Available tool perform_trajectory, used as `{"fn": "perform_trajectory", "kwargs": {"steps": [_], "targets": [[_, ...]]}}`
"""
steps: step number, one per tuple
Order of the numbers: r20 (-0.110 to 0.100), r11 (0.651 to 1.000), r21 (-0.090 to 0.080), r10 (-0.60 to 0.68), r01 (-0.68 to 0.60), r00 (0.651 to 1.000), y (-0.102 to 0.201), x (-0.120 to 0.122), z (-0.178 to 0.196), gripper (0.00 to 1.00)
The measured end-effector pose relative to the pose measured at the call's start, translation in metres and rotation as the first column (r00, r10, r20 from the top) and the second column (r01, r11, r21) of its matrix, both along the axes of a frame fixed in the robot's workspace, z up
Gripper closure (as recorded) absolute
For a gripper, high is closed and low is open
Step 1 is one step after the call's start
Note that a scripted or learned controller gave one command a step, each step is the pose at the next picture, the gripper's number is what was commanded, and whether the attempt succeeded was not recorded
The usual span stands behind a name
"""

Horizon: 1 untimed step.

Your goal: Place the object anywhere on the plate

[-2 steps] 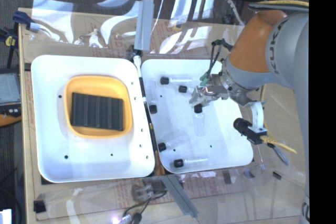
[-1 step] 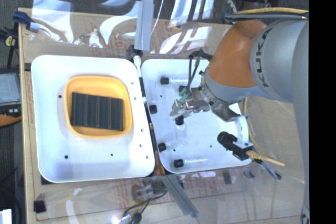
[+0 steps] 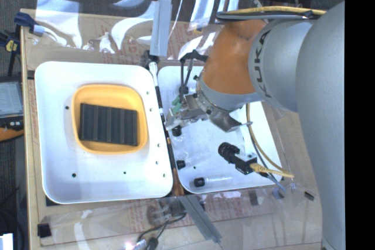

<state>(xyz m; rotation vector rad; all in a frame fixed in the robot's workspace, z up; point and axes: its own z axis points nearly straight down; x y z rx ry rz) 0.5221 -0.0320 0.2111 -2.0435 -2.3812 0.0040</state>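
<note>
The grey arm [image 3: 293, 50], orange-banded above the wrist, is reached in from the right and bent down over the right bin [image 3: 261, 175]. Its hand [image 3: 183, 109] is lowered near that bin's left wall; whether anything is gripped cannot be told (the mechanism is a blurred tangle). The yellow plate [image 3: 109, 96], with a dark ribbed insert, lies in the left bin [image 3: 58, 173].

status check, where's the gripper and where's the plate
Gripper low at left edge of right bin, fingers unclear. Yellow plate in left bin, dark ridged insert on it. Small black item in right bin.
</note>
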Motion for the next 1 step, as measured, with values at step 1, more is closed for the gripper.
{"fn": "perform_trajectory", "kwargs": {"steps": [1], "targets": [[0.000,1.000,0.000,-0.001,0.001,1.000,-0.0004,0.0000,0.0001,0.00]]}}
